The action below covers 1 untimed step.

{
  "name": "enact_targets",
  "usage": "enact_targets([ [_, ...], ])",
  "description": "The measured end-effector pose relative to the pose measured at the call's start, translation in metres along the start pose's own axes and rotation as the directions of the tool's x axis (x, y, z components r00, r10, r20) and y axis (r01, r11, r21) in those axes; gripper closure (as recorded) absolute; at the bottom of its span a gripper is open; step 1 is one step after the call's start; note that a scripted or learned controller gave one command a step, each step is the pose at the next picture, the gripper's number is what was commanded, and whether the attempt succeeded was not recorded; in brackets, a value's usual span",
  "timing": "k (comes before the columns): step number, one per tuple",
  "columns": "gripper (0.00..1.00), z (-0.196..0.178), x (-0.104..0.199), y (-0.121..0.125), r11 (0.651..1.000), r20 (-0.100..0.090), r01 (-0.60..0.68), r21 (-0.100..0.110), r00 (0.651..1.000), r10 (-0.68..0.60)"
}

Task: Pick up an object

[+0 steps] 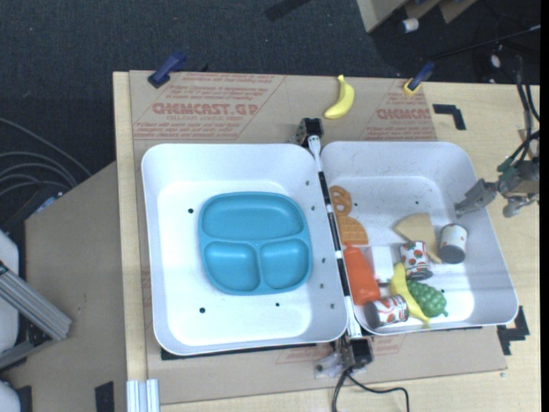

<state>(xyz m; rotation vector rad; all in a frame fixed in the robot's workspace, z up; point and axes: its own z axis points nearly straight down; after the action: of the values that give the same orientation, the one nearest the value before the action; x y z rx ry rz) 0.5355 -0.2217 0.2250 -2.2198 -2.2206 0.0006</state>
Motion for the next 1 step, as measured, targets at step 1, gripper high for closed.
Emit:
enact_targets([
  [1,0.00,0.1375,0.0217,0.0194,1.000,0.002,0.000,-0.006,1.000,0.000],
])
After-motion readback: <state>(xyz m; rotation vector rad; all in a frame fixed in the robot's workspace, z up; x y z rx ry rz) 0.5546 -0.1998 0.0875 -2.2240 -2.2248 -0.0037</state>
